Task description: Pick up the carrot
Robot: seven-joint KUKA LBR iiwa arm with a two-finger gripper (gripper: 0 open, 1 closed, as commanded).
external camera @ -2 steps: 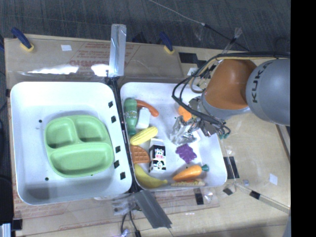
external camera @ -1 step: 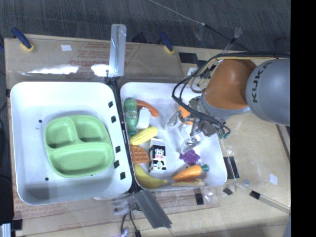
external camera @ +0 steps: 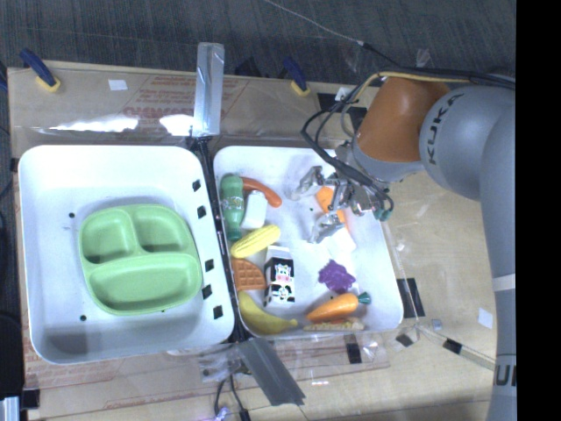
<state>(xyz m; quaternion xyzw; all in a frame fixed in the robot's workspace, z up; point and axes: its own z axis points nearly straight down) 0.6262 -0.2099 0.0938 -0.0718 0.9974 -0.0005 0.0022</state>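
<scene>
Left bin (external camera: 35, 235): green tray (external camera: 136, 257), no role. Right bin (external camera: 386, 253) crowded: green bottle (external camera: 230, 202), corn (external camera: 255, 240), milk carton (external camera: 280, 279), banana (external camera: 263, 317). Carrot (external camera: 336, 307) at near edge, touching purple grapes (external camera: 337, 276). Gripper (external camera: 323, 202) near far wall, well apart from carrot, spread around orange piece. Risk: closing here takes wrong object; bin wall and grapes crowd carrot approach.

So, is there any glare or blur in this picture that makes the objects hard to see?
Camera view: a bright glare patch sits on the clear sheet above the left bin; the end effector looks slightly soft, with an orange item among its metal parts; the carrot and the green tray are evenly lit.
</scene>
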